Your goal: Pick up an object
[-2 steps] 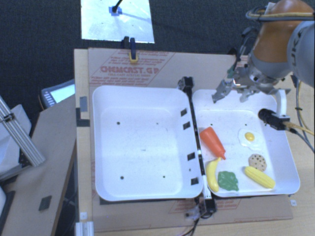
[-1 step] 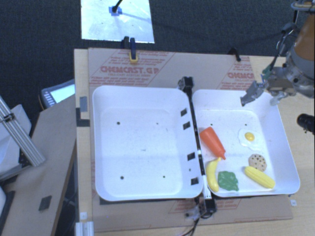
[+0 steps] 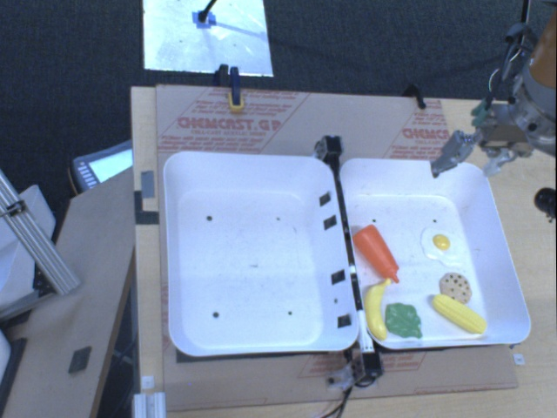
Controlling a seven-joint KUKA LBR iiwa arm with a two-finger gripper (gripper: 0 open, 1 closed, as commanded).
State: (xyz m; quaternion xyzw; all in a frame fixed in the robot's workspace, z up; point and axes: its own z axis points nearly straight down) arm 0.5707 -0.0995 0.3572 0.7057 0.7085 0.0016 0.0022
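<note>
The claw (image 3: 474,156) hangs at the far right corner of the right bin (image 3: 500,251), over its back rim, with the grey arm (image 3: 531,103) rising behind it toward the upper right of the view. Its two fingers (image 3: 451,155) stand spread well apart, one pointing down-left over the bin's rim and the other nearer the arm, and nothing is between them.

All the objects lie in the right bin, nearer the camera than the claw. Closest to it is a toy fried egg (image 3: 440,244), white with a yellow yolk, below the claw and a little to its left. Farther left of that, near the divider between the bins, lies an orange carrot (image 3: 376,250), tilted with its narrow end toward the front. In front of the carrot, a yellow banana (image 3: 376,310) lies along the divider, and a green leafy piece (image 3: 403,320) sits just beside it, touching or almost so. A brown cookie (image 3: 454,286) rests in front of the egg, and a yellow corn cob (image 3: 459,314) lies just in front of the cookie, near the bin's front right corner.

The left bin (image 3: 174,233) sits well to the claw's left. Both bins rest on a cardboard sheet (image 3: 261,116) with red print.
</note>
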